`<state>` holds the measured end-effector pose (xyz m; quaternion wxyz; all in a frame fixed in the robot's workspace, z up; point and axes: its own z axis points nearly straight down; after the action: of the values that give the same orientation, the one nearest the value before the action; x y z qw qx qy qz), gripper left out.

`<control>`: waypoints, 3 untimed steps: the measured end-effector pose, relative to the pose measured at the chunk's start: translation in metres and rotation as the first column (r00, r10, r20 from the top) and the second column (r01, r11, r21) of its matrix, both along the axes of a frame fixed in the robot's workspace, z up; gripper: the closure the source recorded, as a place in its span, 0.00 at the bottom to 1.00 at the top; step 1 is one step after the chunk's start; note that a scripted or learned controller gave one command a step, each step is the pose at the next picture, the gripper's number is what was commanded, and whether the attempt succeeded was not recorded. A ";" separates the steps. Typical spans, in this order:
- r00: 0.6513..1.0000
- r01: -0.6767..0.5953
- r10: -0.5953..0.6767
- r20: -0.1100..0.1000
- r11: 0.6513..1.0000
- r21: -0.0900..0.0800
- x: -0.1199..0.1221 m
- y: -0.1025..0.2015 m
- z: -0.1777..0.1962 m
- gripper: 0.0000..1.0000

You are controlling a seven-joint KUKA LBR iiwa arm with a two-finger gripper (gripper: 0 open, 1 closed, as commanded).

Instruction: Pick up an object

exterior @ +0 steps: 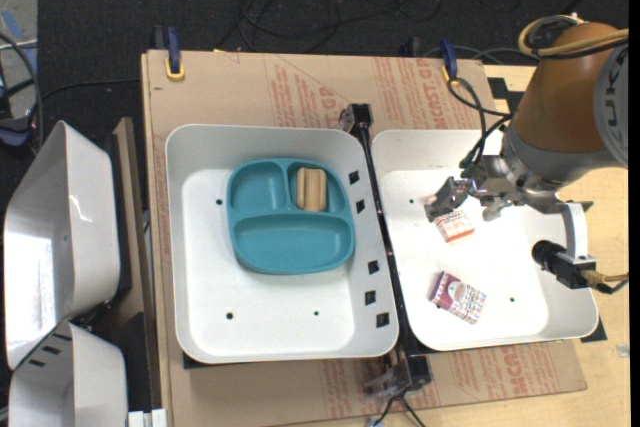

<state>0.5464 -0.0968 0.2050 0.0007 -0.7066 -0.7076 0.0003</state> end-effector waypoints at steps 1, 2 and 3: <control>1.000 0.003 -0.003 -0.004 1.000 0.000 -0.009 0.004 -0.049 0.00; 1.000 0.004 -0.004 -0.003 1.000 0.000 -0.008 0.000 -0.093 0.00; 1.000 0.003 -0.003 -0.001 1.000 0.000 -0.008 0.001 -0.114 0.00</control>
<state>0.5380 -0.0963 0.0913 0.0009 -0.7077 -0.7065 0.0007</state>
